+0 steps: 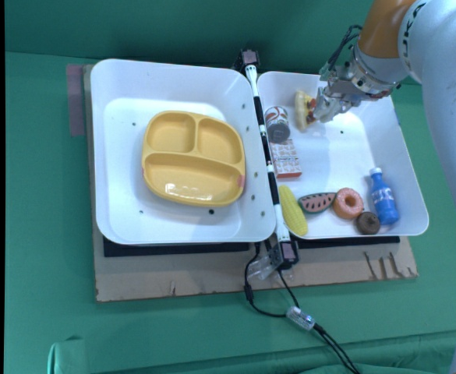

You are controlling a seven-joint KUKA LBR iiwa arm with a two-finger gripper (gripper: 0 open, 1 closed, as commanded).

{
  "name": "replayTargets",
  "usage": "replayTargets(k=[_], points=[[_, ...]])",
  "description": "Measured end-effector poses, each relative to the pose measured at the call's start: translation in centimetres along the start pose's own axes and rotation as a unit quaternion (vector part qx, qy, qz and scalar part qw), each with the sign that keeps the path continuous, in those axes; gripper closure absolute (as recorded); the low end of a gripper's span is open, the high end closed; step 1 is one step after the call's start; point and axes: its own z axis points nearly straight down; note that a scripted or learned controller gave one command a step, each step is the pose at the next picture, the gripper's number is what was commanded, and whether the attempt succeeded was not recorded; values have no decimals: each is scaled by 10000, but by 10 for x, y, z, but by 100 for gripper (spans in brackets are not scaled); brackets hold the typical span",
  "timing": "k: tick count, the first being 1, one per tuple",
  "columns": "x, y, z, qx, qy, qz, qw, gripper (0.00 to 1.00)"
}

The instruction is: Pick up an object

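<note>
Near the right bin's back edge, the gripper is hovering beside a yellow toy; finger spacing is impossible to tell. Centring over it before descending looks wise.

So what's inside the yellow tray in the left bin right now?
The yellow tray in the left bin has three compartments, all showing bare yellow plastic. A small pinkish mark sits at its right rim; I cannot tell what it is. The bin floor beneath the tray is covered.
</note>
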Motion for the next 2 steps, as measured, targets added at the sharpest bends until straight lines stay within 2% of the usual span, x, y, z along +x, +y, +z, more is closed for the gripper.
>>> replayTargets(k=[1, 2], points=[[0, 0, 0, 5, -3, -1, 10000, 0], [2, 39, 10, 152, 43, -29, 9999, 0]])
